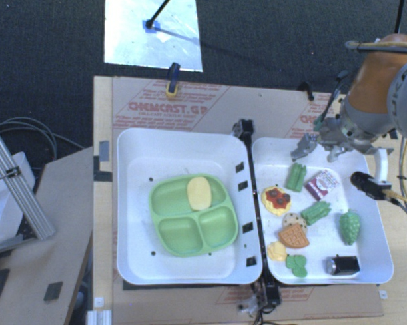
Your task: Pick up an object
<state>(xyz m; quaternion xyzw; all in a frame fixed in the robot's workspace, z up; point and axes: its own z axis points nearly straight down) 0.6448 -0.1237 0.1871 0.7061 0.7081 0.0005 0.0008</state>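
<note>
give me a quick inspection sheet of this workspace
surface: bench with two white bins, left bin and right bin
job's things: right bin holds toy pizza, green grapes, pink packet, cookie, black block, other toy foods
clutter: green divided tray in left bin, yellow piece in its top compartment
grippers: claw above right bin's far edge, nothing seen between fingers
cables: black cables at bench front; more at left
surroundings: shiny sheet on dark floor

A tan wooden bench point(192, 101) with red lettering bears 2 shallow white plastic bins, left point(140, 159) and right point(373, 254), side by side.
</note>
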